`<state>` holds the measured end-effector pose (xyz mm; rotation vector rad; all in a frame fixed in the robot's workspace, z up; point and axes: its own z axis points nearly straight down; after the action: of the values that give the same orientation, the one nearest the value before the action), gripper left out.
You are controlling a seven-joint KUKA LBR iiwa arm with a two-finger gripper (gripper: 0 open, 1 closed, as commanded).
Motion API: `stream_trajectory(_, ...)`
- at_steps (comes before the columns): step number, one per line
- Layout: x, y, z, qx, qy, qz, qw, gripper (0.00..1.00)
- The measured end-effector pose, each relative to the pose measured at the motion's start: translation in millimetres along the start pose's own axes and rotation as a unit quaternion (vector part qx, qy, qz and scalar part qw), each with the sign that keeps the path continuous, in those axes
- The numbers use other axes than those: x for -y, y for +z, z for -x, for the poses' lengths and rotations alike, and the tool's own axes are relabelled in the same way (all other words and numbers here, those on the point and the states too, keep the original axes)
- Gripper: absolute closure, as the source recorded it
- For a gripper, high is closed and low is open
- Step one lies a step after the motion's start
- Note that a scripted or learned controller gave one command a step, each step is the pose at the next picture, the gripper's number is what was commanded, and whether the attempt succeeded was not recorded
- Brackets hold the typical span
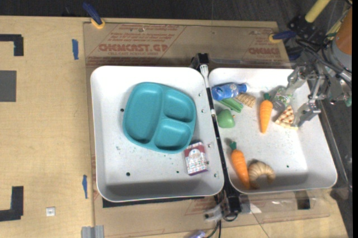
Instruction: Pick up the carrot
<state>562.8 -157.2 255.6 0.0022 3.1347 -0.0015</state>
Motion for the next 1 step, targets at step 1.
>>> stream_trajectory(1, 9.2, 112.5, 28.8, -0.006, 0.096, 0.001, 0.9953, 0.00)
